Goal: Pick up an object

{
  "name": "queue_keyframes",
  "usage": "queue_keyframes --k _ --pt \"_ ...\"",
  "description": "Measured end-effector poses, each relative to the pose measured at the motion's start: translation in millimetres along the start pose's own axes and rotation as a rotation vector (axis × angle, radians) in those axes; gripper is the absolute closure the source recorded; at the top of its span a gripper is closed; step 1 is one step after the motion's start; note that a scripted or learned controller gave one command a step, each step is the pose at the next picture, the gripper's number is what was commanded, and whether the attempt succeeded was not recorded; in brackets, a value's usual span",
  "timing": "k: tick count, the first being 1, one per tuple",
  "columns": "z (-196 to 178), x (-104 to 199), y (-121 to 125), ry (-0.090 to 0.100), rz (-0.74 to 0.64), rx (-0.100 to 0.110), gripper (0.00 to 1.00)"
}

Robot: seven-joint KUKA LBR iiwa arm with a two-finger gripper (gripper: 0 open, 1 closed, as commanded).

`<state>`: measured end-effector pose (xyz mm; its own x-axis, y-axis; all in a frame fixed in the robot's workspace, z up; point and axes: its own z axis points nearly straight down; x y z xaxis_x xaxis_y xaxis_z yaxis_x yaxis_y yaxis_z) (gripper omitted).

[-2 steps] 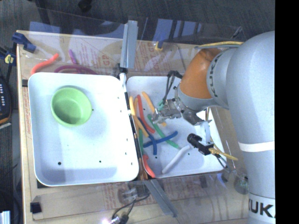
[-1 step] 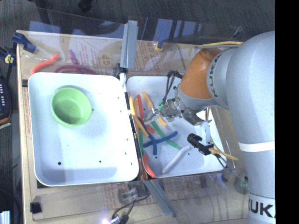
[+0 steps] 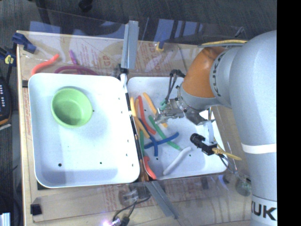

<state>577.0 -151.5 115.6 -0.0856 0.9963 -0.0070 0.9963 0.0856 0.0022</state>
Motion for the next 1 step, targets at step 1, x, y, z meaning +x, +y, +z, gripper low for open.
queue_keyframes --k 1 --pt "0.0 0.0 0.0 -0.001 -0.001 0.0 0.0"
